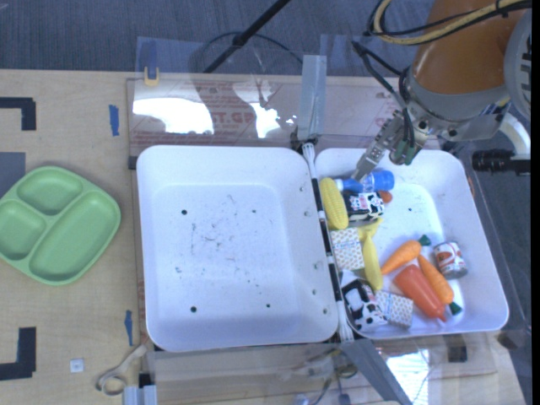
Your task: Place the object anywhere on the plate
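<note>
So we're looking down at a light wooden bench (67, 336) with black corner marks and a few bits of blue tape on it, and a blue-grey carpeted floor (76, 15) runs behind it. We'll use the left bin (228, 243) as our landmark: it's a shallow white tray with a few small holes and faint scuffs on its floor. Well off to its left sits the green plate (57, 224), a divided one with three compartments, lying flat on the wood. Right up against the landmark's right edge is the right bin (485, 260), and that's where all the clutter is: a corn cob (333, 203) just past the shared rim, a banana (370, 258), two carrots (417, 283), a small can (449, 258), a cow-patterned carton (364, 203) and a blue object (377, 180) near the back. Behind the landmark there's a clear plastic panel (211, 108) catching glare, and a black pole (270, 11) slants across the floor.

The grey arm with its orange band (472, 32) comes in from the landmark's far right, with the gripper (368, 165) hanging at the back of the right bin, just above the blue object. We honestly can't tell how its fingers stand, or whether anything is between them.
</note>
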`<action>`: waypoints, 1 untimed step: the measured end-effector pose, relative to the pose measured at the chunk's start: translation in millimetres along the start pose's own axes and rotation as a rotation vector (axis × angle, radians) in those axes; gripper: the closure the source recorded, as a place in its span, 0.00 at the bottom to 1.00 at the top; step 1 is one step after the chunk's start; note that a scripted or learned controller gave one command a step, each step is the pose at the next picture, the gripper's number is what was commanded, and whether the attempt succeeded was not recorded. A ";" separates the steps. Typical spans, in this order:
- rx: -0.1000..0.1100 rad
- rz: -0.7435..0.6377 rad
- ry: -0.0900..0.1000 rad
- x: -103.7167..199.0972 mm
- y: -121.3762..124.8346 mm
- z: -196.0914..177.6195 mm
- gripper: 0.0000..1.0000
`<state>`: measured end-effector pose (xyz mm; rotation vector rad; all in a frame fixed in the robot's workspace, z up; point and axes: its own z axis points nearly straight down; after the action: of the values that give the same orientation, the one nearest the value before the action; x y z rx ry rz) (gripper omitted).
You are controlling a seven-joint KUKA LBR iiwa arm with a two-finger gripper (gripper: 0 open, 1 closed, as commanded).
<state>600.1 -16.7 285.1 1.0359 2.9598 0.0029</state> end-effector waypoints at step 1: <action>0.002 -0.052 0.002 -1.0 -73.3 -6.4 1.00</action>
<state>555.2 -74.6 291.2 0.9587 2.9887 0.0012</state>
